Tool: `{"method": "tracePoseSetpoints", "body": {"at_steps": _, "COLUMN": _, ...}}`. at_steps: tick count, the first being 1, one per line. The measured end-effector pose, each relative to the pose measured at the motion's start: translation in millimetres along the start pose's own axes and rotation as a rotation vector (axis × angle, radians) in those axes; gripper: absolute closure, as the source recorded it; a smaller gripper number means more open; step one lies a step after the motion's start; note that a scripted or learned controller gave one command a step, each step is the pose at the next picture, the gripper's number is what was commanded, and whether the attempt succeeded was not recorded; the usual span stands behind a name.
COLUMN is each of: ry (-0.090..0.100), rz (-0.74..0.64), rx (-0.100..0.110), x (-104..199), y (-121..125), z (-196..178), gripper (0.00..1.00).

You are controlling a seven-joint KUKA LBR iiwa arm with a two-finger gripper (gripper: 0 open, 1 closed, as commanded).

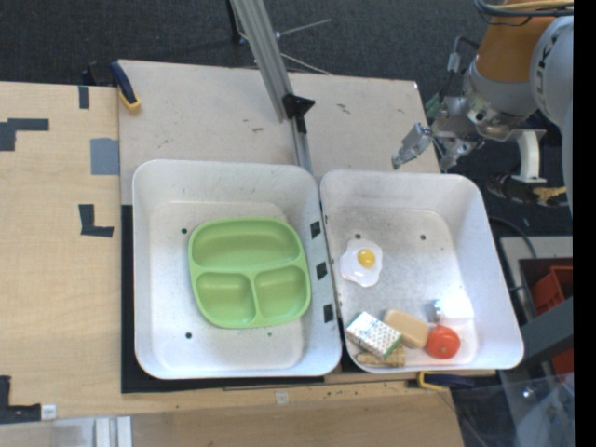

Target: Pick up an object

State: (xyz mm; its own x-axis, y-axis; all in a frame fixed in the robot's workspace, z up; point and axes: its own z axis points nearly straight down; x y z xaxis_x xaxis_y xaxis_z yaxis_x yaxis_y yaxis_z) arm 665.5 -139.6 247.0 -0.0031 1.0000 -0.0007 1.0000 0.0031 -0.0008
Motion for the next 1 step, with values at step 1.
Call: {"method": "tracePoseSetpoints", "body": {"at_steps": 1, "ry": 0.0, "rz": 0.0, "rx": 0.0, "x": -0.2, "y": -0.1, "z": 0.0, "gripper": 0.0}}
